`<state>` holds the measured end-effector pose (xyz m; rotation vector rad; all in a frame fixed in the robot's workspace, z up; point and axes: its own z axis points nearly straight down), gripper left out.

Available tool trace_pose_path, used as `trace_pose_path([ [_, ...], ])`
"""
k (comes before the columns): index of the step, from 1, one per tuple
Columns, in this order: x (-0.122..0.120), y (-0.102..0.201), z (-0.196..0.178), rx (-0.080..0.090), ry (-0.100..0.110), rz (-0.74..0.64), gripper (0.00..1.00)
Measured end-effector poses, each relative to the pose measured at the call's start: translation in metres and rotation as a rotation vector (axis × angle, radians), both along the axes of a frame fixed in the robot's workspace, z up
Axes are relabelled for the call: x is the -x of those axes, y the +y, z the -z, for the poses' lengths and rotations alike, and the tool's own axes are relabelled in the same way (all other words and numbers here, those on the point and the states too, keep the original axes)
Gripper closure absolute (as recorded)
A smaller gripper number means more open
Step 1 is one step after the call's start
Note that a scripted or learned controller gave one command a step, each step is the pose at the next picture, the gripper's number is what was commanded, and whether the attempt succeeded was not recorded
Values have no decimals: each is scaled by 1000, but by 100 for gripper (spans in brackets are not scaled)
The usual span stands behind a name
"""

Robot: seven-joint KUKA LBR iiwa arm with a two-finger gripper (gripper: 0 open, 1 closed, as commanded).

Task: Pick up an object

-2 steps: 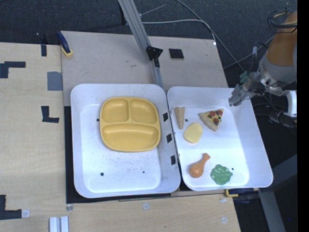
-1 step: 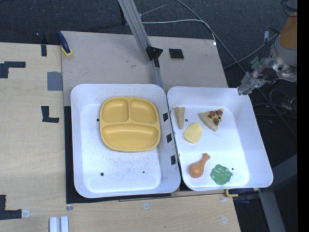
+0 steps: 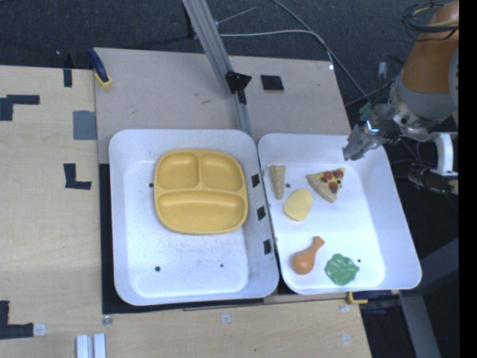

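Observation:
The right white bin [image 3: 387,200] holds several toy foods: a pizza slice [image 3: 328,183], a pale yellow round piece [image 3: 298,204], a tan cone [image 3: 277,180], an orange drumstick [image 3: 307,256] and a green leafy piece [image 3: 341,268]. My gripper [image 3: 356,145] hangs over the bin's upper right corner, up and to the right of the pizza slice. It touches none of the foods, and I see nothing between its fingers.
The left white bin [image 3: 134,222] carries a yellow divided plate [image 3: 200,191]. A slanted metal pole [image 3: 212,36] rises behind the bins. Cables run across the dark floor at the top right. Wooden bench lies to the left.

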<state>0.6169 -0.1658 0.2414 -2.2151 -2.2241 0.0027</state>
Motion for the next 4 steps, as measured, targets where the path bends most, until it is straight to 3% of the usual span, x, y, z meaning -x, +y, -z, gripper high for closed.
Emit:
trace_pose_path([
  [2,31,109,-3,-1,0,-2,100],
  [4,81,217,20,0,2,-2,100],
])
